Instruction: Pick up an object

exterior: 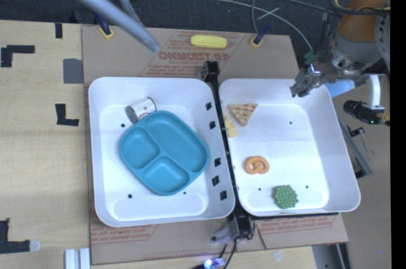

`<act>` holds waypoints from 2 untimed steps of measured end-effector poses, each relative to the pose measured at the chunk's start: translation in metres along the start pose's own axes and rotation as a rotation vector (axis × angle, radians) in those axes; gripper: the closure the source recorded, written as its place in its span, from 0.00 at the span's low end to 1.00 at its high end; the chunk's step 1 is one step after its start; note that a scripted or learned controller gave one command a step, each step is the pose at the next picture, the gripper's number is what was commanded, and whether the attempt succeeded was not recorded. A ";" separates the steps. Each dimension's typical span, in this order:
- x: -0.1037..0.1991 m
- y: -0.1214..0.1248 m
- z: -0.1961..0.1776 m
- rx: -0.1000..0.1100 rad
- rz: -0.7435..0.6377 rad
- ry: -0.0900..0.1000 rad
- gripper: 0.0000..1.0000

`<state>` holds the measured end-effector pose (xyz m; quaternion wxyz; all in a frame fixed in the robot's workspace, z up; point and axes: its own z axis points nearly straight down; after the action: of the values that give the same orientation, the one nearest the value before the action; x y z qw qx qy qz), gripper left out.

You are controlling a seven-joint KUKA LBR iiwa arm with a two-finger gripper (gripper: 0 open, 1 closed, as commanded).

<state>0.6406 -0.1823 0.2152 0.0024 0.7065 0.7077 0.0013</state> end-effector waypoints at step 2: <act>0.121 -0.029 -0.006 0.007 -0.005 0.004 1.00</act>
<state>0.6109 -0.0616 0.2207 -0.0014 0.7049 0.7093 0.0001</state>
